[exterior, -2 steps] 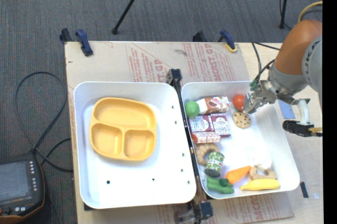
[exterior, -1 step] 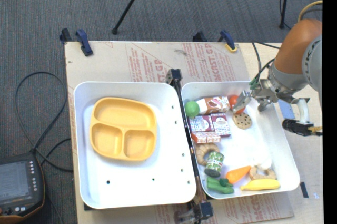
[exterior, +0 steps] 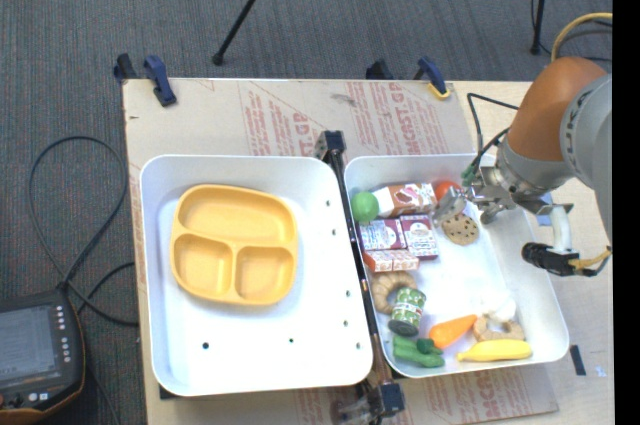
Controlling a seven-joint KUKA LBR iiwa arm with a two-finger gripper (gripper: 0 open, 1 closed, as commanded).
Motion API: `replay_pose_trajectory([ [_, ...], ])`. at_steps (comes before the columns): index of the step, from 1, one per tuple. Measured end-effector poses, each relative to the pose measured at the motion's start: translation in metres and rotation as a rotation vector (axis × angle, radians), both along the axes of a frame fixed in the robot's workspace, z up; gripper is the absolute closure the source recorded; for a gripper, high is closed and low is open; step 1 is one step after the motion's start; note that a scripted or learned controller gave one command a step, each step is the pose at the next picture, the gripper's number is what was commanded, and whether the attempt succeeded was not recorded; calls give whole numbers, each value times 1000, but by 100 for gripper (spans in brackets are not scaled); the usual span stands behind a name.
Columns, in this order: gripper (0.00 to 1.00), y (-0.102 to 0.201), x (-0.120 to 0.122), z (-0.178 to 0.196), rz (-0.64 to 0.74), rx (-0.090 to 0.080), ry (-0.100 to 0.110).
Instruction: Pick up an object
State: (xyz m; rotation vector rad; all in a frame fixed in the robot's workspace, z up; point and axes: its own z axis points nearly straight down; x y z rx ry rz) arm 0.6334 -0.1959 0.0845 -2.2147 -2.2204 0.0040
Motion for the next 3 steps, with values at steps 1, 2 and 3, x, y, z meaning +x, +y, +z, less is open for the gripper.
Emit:
replay_pose_trajectory([
  [1,100,-1,3,12,1,-1,-4],
  [2,0,-1,3,11,0,0,-4],
  [3,100,0,3,19,1,1,-1],
])
